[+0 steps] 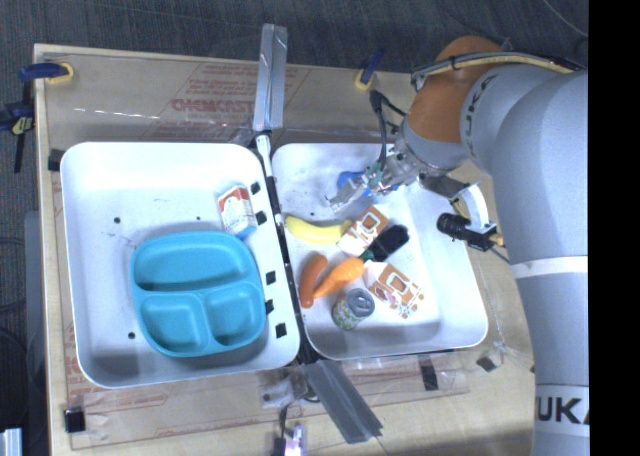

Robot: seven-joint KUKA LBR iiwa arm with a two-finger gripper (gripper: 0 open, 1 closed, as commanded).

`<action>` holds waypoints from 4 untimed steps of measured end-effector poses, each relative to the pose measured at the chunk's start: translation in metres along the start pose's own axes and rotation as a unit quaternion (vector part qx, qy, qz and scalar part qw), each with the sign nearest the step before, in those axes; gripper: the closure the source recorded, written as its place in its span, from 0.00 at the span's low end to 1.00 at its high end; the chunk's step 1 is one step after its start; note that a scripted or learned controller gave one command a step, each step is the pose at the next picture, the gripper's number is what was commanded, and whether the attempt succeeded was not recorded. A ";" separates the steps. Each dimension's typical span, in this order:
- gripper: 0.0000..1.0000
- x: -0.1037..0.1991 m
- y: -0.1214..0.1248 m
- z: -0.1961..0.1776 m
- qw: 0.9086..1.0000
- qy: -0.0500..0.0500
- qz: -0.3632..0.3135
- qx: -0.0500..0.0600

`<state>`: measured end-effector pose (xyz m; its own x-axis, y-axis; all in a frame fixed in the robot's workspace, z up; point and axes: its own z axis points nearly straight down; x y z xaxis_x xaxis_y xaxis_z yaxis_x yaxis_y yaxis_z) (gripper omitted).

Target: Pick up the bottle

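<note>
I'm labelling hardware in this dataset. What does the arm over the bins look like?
A thick, rounded grey arm with an orange band above the wrist, thin cables looping around that joint, and white "KU" lettering low on its body. The gripper is small, dark and metallic.

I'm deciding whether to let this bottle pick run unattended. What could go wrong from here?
1. The bottle lies tilted in a tight cluster, apparently touching the banana and carrot, so the fingers may nudge or catch a neighbour instead.
2. The gripper is in the right bin's far part, beside rather than over the bottle; closing there would likely grab nothing.
</note>
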<state>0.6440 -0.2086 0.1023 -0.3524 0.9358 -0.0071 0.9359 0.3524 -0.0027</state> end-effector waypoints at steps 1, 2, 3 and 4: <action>0.00 -0.004 0.011 0.001 0.996 0.009 0.084 0.005; 1.00 -0.011 0.009 -0.013 0.996 0.000 0.084 0.006; 0.00 -0.009 0.009 -0.013 0.997 0.003 0.083 0.008; 0.00 -0.011 0.012 -0.001 0.985 0.001 0.171 -0.002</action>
<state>0.6593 -0.2144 0.1036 -0.0158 0.9999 -0.0048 0.9999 0.0158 0.0029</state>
